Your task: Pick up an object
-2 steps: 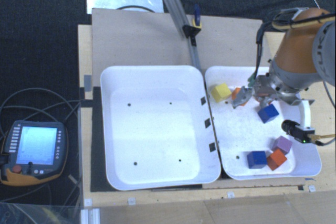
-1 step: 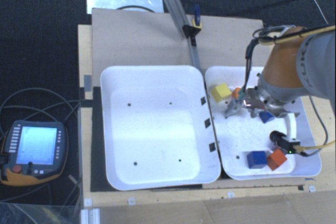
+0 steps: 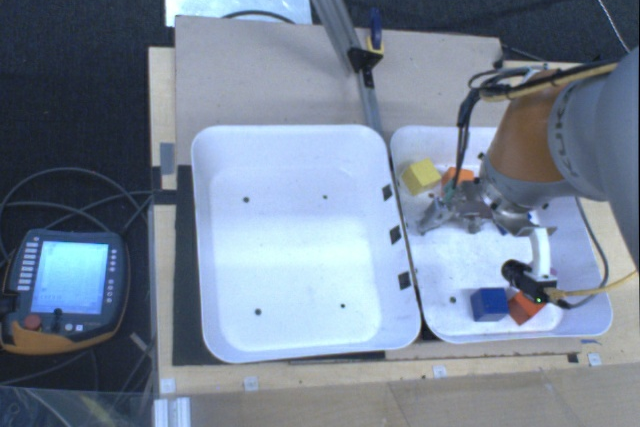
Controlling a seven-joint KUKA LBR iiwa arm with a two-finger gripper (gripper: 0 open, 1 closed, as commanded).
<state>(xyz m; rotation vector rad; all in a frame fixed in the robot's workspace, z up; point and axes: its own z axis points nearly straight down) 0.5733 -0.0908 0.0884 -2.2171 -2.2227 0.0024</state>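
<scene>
The arm reaches into the right bin [image 3: 590,315] from three o'clock, with its gripper [image 3: 455,212] low near the bin's ten o'clock corner. The metal parts there are a tangle against the white floor, so I cannot tell the gripper's state, nor whether anything sits in it.

Nearest to it are a yellow block [image 3: 421,176], just beside the gripper at eleven o'clock, and an orange piece [image 3: 459,177] touching or nearly touching the gripper's top edge. Towards five o'clock in the same bin lie a blue block [image 3: 489,304] and a second orange block [image 3: 522,309], close together.

The blocks look small, light and rigid, likely foam or plastic; flat opposite faces should take a pinch well. The yellow block sits turned, so the gripper would need to line up with its sides.

The wrist hides the bin's one o'clock area, and a cable and a black fitting partly cover the lower orange block. The left bin [image 3: 215,245] shows only dark floor dots.
</scene>
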